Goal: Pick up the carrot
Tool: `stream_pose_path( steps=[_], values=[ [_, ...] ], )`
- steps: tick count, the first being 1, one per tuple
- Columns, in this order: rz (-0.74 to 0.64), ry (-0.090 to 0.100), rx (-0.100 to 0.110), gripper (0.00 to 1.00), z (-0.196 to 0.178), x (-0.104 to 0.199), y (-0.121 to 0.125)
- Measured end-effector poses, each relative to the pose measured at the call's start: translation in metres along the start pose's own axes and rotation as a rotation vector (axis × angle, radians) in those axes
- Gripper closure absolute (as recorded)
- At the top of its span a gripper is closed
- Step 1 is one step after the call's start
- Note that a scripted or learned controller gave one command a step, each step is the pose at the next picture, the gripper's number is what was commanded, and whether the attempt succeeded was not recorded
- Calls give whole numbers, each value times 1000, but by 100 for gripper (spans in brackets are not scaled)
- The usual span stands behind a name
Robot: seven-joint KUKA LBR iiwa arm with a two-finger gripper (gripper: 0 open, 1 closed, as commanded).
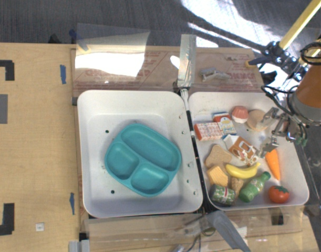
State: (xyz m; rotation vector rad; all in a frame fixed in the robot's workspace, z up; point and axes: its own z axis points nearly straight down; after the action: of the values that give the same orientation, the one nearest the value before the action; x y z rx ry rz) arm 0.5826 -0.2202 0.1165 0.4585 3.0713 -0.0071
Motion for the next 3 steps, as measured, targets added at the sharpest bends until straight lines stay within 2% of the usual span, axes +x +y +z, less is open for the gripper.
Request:
stream_pose_path(
  steps=[1,2,3],
  values=[
    [89,-22,-2,0,4,16,-10],
    [211,28,4,0,27,50,-19],
    [209,17,4,100,13,46,-17]
  ],
)
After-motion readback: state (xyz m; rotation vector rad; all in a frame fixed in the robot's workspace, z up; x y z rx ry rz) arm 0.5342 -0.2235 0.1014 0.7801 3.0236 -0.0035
